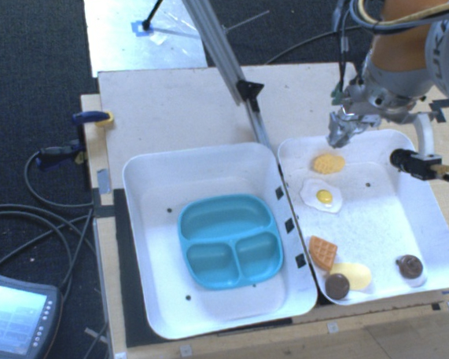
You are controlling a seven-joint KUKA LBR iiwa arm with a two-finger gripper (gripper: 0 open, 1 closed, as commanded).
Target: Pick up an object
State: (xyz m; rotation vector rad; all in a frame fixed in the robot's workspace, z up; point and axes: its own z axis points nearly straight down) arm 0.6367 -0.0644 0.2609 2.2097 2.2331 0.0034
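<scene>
My gripper (340,137) hangs over the back edge of the right bin (427,218), just above and to the right of a round yellow cracker (329,163). A toy fried egg (323,198) lies in front of the cracker. Near the bin's front left corner sit an orange waffle piece (322,251), a pale yellow lemon-shaped toy (355,275) and a brown round piece (337,285). Another brown round piece (410,266) rests at the front right. Nothing shows between the gripper's tips.
The left bin (156,244) holds a blue divided plate (230,240). A slanted metal pole (224,52) crosses above the bench behind the bins. A black fitting (415,163) sticks in over the right bin's right wall.
</scene>
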